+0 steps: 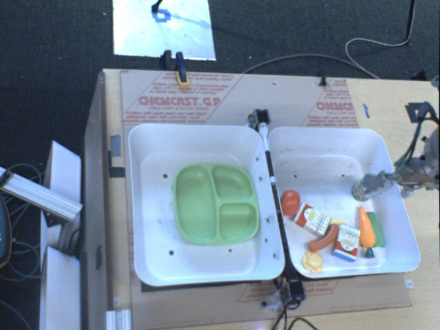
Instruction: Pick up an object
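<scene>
From where I stand the gripper (364, 188) hangs over the right bin (323, 139), near its far right wall; I cannot tell how it is set. The nearest toy is the carrot (366, 227), lying just below it beside a green piece (376, 228). It looks light, stiff and smooth-skinned, likely slippery, so I'd pinch it across the thick middle, not the tapered end.
</scene>
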Robot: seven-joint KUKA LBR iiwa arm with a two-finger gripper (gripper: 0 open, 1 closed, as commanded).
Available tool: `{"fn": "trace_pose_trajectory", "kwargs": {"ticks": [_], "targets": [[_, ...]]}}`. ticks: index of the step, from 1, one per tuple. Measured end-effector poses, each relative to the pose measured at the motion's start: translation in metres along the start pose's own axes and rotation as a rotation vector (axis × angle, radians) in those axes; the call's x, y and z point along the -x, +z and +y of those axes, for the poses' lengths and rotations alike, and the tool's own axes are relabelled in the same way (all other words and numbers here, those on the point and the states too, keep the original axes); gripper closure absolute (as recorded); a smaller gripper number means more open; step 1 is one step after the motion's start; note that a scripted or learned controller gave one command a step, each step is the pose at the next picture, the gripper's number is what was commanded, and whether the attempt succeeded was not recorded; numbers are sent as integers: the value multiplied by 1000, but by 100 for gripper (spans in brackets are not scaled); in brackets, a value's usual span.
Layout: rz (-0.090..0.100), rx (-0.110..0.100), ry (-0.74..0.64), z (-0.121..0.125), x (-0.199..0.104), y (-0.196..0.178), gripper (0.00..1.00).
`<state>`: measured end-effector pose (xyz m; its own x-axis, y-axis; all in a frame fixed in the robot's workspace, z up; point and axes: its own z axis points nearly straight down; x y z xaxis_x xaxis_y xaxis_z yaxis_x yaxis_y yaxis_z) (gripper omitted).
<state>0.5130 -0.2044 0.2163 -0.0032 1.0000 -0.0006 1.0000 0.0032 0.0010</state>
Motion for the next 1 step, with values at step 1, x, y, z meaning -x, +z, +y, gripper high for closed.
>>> {"fn": "trace_pose_trajectory", "kwargs": {"ticks": [1], "targets": [[1,-2,-1,38,-34,84,0]]}}
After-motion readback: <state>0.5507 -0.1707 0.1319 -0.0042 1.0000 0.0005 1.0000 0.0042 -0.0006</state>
